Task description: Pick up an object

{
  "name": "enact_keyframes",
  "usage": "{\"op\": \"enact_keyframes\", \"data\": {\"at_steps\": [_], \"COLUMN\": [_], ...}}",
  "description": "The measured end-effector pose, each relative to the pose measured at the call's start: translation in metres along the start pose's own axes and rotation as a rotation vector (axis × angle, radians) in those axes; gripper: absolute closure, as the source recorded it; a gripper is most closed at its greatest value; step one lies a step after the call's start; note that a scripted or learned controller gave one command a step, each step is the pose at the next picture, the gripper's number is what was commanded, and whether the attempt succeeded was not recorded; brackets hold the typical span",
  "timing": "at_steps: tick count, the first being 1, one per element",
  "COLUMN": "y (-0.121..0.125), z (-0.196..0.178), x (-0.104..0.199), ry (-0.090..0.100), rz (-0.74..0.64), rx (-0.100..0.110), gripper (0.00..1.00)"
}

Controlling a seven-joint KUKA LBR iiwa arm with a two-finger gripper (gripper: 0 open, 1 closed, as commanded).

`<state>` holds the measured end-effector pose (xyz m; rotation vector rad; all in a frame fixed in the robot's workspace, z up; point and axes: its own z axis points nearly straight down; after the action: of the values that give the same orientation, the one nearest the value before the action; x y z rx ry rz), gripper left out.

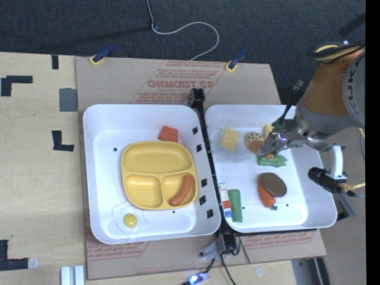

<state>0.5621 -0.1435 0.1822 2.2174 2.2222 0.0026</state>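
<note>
1. Left bin [95, 159], near edge: a small yellow round piece [130, 221] lies by the near-left corner.
2. Right bin [297, 215], near edge: a green stick [235, 205] lies by the near-left corner, beside a strip label.
3. Right bin, centre: a brown-and-orange toy [272, 188] lies flat.
4. Left bin, centre: a yellow tray [148, 171] holds a sausage [183, 190] in its near-right compartment.
5. Right bin, middle right: the gripper [272, 148] is low over a green-and-orange piece [273, 157]; whether its fingers are spread or closed cannot be told, nor whether they touch the piece.
6. Right bin, far part: a yellow block [230, 139] and a spotted cookie [254, 141] lie near each other.
7. Left bin, far edge of tray: an orange block [168, 134].
</note>
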Motion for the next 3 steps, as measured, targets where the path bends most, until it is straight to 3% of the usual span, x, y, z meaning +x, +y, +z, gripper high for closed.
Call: {"op": "enact_keyframes", "data": {"at_steps": [1,3], "y": [0.001,-0.038], "z": [-0.045,-0.055], "x": [0.001,0.102], "ry": [0.0,0.003], "rz": [0.0,-0.005], "rx": [0.0,0.006], "gripper": [1.0,1.0]}}
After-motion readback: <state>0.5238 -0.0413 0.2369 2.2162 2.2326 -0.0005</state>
